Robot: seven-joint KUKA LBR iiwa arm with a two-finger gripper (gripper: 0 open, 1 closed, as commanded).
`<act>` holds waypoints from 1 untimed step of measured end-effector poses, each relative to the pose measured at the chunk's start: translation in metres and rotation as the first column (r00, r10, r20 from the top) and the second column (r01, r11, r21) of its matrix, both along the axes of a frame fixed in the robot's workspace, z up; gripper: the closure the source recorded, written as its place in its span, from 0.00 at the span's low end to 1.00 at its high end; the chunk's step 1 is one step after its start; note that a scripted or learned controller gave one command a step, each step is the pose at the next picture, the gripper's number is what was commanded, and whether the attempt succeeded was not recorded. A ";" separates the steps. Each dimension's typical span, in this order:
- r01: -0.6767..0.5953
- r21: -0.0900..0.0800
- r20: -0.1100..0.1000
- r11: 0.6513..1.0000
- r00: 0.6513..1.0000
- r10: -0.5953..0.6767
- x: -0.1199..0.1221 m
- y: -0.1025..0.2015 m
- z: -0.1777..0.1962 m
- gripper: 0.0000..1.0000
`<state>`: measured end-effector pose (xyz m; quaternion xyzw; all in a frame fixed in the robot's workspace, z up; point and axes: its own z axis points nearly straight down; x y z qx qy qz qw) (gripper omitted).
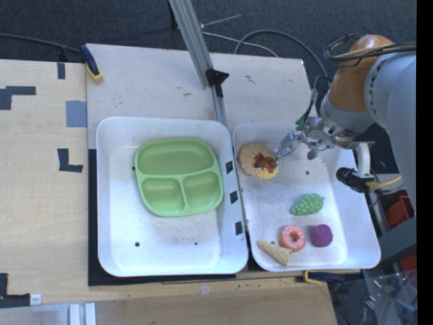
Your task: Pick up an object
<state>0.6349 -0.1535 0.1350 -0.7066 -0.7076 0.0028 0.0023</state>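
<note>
Dark carpet frames the pale surface (40,181), and on it sit two shallow white bins side by side. Take the right bin (352,242) as the landmark. Just to its left, touching along the shared edge, lies the left bin (115,249), and that one carries a green divided plate (179,176), lying flat with its three compartments facing up.

Over to the right bin now. Near its far left corner rests a round yellow pastry with red topping (258,161). Toward its middle lies a green bunch of grapes (308,204). Down by its near edge there is a pink frosted doughnut (292,236), with a purple round fruit (321,235) just beside it on the right, and a tan wedge (274,251) touching the doughnut's lower left side.

And the arm (369,93), grey with its orange band, reaches in over the right bin's far right corner. The pincer (298,143) hangs just right of the pastry, close but apart from it, nothing between its fingers; whether those fingers stand apart or together cannot be told at this size.
</note>
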 end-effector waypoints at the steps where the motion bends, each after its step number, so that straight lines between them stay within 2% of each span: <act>1: 0.000 0.002 0.011 1.000 1.000 0.000 0.003 0.001 -0.043 0.00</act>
